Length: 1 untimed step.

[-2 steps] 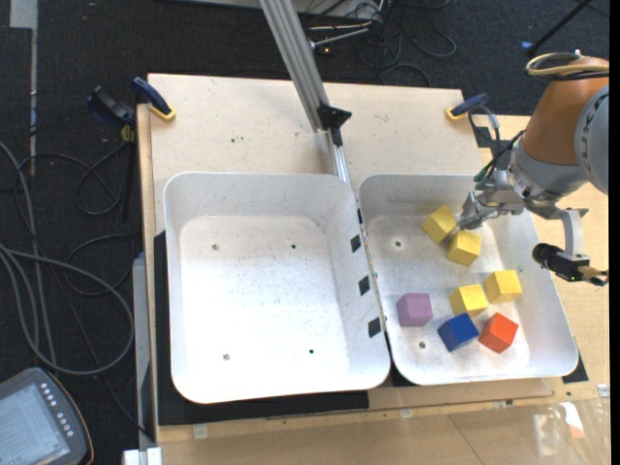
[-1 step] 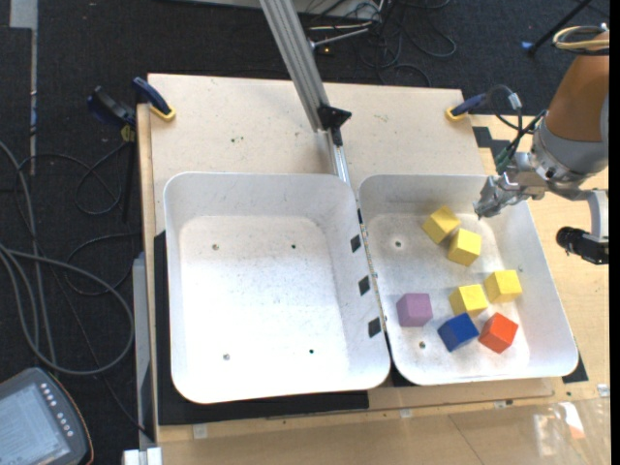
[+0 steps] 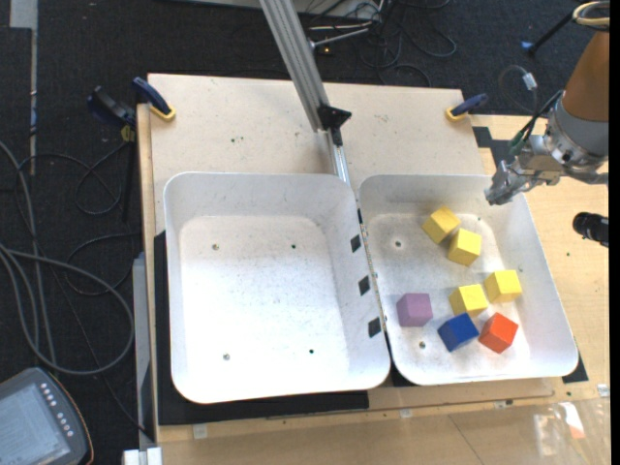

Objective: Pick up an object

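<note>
Two small yellow cubes lie touching in the upper half of the right-hand shallow white bin, with a purple, a blue, an orange-red and two further yellow blocks nearer the front. My gripper hangs over that bin's far right rim, so the pair lies below and to camera-left of it. Its grasp state I cannot tell.

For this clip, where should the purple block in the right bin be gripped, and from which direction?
Probably straight from above, closing on two opposite side faces of the purple block. It sits flat on the floor of the right bin, apart from the others, with bare floor on its left and far sides; the blue block is its nearest neighbour. The gripper hovers at the bin's far right rim.
</note>
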Motion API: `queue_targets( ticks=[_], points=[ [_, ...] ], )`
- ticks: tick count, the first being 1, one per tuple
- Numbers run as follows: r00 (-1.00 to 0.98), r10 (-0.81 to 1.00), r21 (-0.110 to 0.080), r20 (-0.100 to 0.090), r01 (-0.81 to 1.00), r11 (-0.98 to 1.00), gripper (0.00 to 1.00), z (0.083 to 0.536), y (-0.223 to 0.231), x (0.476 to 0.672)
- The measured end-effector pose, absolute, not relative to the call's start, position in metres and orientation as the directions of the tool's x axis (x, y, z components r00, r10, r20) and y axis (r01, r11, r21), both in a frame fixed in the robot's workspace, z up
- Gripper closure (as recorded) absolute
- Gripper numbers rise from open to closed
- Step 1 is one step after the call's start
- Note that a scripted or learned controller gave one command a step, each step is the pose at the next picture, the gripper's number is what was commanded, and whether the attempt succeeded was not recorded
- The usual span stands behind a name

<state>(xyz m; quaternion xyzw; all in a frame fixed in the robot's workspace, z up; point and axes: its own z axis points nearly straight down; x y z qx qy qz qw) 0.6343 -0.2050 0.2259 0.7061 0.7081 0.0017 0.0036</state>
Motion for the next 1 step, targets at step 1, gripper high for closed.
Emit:
queue_targets(
  ticks=[1],
  points=[
    [-0.003, 1.0, 0.007, -0.003, 1.0, 0.003, 1.0, 0.2679, -0.2052, 0.6359]
  ],
)
